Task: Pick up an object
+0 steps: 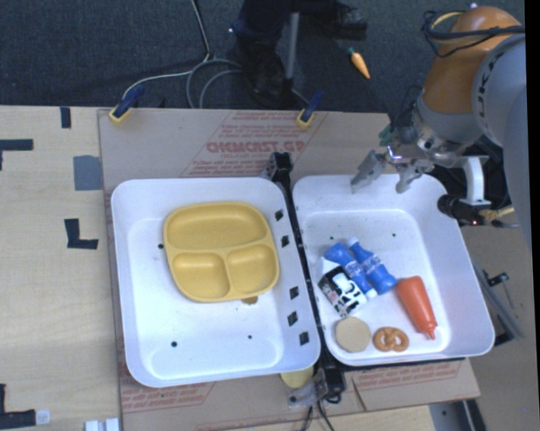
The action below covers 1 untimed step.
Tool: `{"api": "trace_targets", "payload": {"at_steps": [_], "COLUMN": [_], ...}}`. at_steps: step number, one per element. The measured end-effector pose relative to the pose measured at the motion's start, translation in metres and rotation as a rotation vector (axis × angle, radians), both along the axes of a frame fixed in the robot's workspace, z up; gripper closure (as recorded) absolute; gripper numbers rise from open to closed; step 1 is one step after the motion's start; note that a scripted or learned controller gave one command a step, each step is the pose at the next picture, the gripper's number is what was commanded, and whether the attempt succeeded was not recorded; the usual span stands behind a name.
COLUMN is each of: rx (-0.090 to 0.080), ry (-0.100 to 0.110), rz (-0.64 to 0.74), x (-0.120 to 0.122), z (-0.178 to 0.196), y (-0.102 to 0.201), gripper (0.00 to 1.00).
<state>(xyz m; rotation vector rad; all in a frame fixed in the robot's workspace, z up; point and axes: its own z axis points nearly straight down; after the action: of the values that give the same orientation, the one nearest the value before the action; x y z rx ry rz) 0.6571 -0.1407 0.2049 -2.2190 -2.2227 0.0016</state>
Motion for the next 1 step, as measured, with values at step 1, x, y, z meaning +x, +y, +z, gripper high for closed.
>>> {"api": "trace_targets", "payload": {"at_steps": [1], "rx": [0.000], "ry": [-0.003], "rz": [-0.001], "x": [-0.0357], "z": [-0.1090], "y": [0.0183], "gripper": [0.00]}}
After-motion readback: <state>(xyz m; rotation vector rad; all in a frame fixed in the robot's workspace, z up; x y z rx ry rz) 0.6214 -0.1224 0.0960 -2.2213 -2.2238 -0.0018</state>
